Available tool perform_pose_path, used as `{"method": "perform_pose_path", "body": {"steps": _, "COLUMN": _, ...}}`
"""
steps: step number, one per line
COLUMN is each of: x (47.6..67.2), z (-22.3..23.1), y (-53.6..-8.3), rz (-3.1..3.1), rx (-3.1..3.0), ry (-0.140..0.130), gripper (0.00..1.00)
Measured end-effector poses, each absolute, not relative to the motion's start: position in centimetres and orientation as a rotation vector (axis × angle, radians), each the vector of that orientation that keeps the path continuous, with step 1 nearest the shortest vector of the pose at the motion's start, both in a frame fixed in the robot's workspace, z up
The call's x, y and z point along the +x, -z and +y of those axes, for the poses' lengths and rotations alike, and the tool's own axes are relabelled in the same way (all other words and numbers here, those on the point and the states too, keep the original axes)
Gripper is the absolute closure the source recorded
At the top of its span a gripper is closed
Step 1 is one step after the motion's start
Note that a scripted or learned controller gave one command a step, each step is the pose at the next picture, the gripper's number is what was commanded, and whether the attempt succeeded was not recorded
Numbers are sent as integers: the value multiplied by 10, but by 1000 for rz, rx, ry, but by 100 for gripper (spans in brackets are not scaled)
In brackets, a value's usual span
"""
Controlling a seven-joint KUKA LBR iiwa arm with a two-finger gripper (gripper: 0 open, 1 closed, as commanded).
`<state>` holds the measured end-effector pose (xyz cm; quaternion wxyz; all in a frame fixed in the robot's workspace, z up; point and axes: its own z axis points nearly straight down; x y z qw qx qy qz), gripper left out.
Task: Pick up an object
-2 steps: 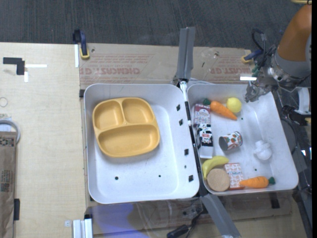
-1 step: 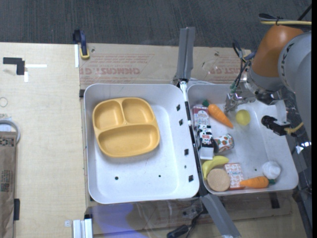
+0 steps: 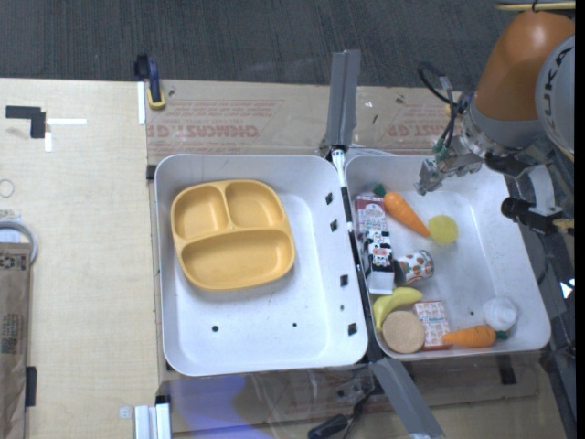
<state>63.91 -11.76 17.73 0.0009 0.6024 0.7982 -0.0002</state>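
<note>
The bench [image 3: 73, 245] stretches pale and wide on the left, with a strip of printed cardboard [image 3: 238, 122] along the back edge of the bins. Two white bins sit side by side. The left bin [image 3: 247, 337] carries a yellow divided plate [image 3: 233, 233], three compartments, sitting toward its upper left. The right bin [image 3: 494, 263] is where the clutter is.

The arm [image 3: 521, 71] comes in from the right, its orange band bulging at the top corner, and the gripper [image 3: 428, 183] hangs over the upper part of the right bin, tip just above and to the right of a carrot. From here I cannot tell how the tool stands, and nothing is visibly caught in it.

Now the objects up for picking, all lying in the right bin. An orange carrot [image 3: 405, 214] lies at a slant near the top left, just beside a red-and-white packet [image 3: 370, 216]. A yellow ball [image 3: 443, 230] sits right of the carrot's lower end. Below, a small black-and-white carton [image 3: 379, 252] and a patterned can [image 3: 416, 265] on its side. At the bottom, a banana [image 3: 393, 302] curls over a round tan biscuit [image 3: 402, 333], next to a small red box [image 3: 431, 323], a second carrot [image 3: 468, 337] and a white lump [image 3: 500, 315] in the corner.
</note>
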Motion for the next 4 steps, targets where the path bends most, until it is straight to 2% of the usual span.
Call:
{"method": "perform_pose_path", "body": {"steps": 1, "x": 659, "z": -107, "y": -187, "rz": 2540, "rx": 1845, "ry": 1, "gripper": 0}}
{"method": "perform_pose_path", "body": {"steps": 2, "x": 628, "z": -113, "y": -110, "rz": 2621, "rx": 1704, "ry": -12, "gripper": 0}}
{"method": "perform_pose_path", "body": {"steps": 3, "x": 632, "z": -112, "y": -104, "rz": 2628, "rx": 1690, "ry": -11, "gripper": 0}}
{"method": "perform_pose_path", "body": {"steps": 4, "x": 634, "z": -113, "y": -116, "rz": 2620, "rx": 1690, "ry": -17, "gripper": 100}}
